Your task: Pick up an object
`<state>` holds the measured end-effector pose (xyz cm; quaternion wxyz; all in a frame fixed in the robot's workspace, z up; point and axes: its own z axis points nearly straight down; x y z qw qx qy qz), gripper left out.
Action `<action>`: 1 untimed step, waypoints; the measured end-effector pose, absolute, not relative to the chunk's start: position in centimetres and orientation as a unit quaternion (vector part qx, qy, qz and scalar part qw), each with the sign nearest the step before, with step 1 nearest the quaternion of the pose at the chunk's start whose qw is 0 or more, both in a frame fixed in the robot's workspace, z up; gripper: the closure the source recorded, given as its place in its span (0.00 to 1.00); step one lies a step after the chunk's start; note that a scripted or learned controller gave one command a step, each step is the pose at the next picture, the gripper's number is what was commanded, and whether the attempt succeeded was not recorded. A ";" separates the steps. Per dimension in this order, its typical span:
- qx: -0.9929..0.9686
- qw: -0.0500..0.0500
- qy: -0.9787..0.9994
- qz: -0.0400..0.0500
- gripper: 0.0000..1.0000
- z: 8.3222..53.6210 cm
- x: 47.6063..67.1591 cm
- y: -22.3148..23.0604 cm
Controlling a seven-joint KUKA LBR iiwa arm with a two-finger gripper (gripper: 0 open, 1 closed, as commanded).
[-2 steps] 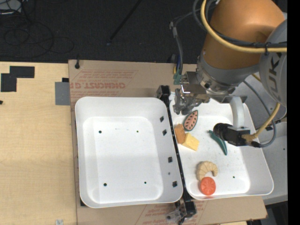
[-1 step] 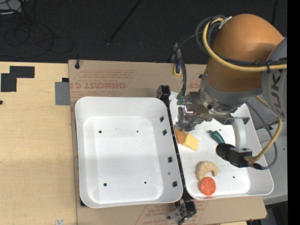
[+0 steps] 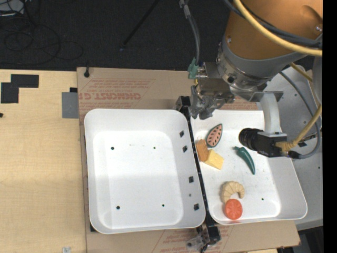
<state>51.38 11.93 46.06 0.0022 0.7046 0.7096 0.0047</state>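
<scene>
Watermelon slice lies just below gripper.

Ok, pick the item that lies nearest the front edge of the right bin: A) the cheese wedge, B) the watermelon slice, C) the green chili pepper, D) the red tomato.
D: the red tomato sits lowest in the right bin, just below the croissant, while the others lie further back.
</scene>
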 end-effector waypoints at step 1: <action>0.708 -0.002 0.707 -0.003 1.00 43.1 47.4 8.5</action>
